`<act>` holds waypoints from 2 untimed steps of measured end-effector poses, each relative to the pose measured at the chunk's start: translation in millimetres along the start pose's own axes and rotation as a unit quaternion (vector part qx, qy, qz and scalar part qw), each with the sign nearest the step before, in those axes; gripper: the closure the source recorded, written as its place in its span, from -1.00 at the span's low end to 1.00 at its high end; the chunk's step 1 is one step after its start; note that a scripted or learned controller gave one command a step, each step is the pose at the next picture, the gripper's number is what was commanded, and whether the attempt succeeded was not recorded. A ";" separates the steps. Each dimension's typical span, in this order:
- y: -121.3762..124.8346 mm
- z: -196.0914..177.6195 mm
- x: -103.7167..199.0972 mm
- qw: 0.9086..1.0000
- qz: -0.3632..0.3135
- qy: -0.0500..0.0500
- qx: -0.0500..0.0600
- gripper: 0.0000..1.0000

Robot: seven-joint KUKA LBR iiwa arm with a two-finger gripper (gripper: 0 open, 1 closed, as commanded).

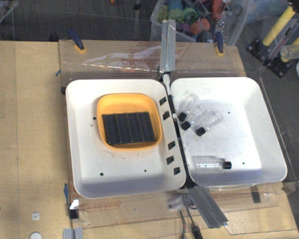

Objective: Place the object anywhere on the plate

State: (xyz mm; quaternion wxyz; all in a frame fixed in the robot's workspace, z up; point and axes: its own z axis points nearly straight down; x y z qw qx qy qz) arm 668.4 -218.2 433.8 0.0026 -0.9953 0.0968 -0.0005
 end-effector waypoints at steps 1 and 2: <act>-1.3 -0.3 0.1 1.000 -0.001 0.000 0.000 1.00; -1.0 4.1 -0.2 1.000 -0.001 -0.001 -0.001 1.00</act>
